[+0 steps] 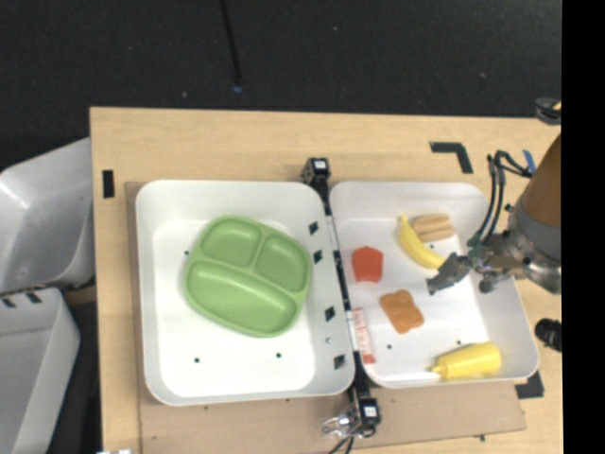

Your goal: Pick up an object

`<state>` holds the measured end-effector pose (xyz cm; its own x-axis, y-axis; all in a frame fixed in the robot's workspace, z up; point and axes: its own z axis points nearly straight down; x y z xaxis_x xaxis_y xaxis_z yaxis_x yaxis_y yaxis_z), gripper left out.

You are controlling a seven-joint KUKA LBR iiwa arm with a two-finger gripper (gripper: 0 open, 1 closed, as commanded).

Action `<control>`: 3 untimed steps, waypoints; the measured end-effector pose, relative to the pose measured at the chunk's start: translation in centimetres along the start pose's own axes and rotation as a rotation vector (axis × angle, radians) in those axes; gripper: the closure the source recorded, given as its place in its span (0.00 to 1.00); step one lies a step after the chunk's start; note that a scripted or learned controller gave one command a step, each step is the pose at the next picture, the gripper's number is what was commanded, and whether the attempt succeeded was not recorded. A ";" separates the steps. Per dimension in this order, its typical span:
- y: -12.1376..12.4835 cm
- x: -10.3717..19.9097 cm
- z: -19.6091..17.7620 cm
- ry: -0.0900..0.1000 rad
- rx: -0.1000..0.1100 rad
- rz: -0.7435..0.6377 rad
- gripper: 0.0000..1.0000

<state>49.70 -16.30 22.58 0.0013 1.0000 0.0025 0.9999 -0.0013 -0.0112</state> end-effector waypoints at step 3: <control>1.9 -0.6 8.8 -0.004 -0.008 0.002 0.00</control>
<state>51.53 -16.86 13.75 0.0033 1.0000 -0.0011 1.0000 -0.0033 -0.0030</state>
